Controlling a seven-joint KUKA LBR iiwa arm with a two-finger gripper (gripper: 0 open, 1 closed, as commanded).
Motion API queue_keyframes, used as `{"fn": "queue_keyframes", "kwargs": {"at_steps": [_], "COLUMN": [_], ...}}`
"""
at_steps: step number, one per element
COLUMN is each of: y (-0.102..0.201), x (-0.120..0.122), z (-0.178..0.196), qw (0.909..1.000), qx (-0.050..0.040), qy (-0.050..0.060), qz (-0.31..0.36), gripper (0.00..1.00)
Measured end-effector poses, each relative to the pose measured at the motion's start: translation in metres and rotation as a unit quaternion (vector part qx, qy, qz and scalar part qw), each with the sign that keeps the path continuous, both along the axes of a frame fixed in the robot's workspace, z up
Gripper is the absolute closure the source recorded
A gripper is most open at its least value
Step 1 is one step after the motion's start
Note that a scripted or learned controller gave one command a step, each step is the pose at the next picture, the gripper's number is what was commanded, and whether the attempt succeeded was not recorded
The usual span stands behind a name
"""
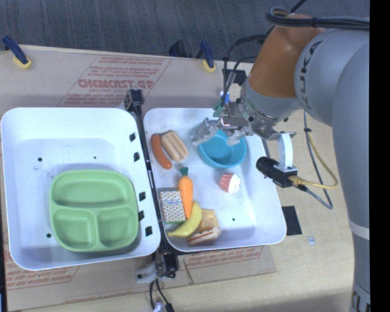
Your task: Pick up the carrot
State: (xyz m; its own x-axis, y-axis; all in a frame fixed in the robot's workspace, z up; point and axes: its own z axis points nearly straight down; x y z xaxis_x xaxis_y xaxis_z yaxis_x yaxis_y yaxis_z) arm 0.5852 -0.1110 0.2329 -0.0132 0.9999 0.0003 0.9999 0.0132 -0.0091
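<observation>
Over right white bin (266,229) | gripper (226,127) above blue bowl (222,151), jaws' state: cannot tell | small orange toy carrot (186,192) lies down-left of it, long axis near-far, leaf end farther.

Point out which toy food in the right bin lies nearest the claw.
The small red-and-white piece, lying by itself just below the blue bowl that sits under the claw. The hot dog, carrot and banana lie farther left.

Two white bins (26,194) are counted, and one each of green divided plate (91,210), carrot (186,190), banana (190,223), hot dog (169,147) and blue bowl (222,151).
</observation>
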Motion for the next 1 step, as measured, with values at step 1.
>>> {"fn": "queue_keyframes", "kwargs": {"at_steps": [1], "y": [0.0177], "x": [-0.0332], "z": [-0.1427], "qw": [0.9987], "qx": [0.0002], "qy": [0.000], "qz": [0.052], "gripper": [0.00]}}
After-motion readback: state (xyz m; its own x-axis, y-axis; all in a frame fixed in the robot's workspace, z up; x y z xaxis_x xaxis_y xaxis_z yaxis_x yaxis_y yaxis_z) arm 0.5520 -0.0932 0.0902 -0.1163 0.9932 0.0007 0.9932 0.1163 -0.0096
